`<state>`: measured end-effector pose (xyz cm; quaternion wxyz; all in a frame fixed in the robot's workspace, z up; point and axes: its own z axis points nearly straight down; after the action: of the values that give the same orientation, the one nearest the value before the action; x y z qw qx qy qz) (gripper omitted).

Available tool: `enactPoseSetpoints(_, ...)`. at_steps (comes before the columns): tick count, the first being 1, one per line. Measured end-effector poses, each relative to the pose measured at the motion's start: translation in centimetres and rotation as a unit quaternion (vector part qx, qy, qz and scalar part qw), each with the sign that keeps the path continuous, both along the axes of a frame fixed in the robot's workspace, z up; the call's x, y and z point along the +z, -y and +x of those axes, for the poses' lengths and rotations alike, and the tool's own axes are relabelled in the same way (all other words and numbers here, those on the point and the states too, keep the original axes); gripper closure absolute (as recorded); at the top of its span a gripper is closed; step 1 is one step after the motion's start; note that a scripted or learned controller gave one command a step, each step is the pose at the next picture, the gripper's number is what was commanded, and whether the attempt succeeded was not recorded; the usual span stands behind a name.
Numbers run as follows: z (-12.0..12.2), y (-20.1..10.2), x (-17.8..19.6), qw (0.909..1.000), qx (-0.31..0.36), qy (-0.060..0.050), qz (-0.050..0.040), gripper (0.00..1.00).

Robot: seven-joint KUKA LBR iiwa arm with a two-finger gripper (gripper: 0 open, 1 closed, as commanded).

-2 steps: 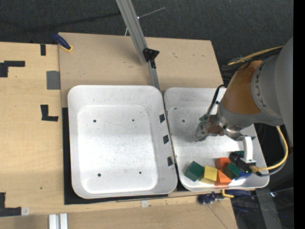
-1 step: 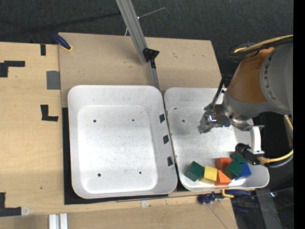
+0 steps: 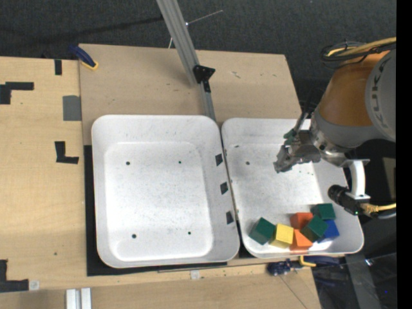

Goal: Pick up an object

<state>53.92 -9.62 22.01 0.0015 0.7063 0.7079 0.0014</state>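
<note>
this is looking like a robotics lab: a plywood bench (image 3: 154,76) is carrying two shallow white bins (image 3: 103,134) side by side, black tape marks (image 3: 63,152) are sitting on the left boards, and an aluminium rail (image 3: 177,24) is slanting over the far side.

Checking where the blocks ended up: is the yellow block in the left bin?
No, the yellow block lies in the right bin, among the other blocks at its near edge.
</note>
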Motion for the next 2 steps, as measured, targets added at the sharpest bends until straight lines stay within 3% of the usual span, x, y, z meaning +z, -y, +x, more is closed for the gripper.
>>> enactPoseSetpoints(1, 0.0, 0.0, -1.3, 1.0, -0.001, -0.004, -0.0004, 1.0)
enactPoseSetpoints(2, 0.0, -5.7, -1.7, 1.0, 0.002, -0.003, 0.0009, 1.0)
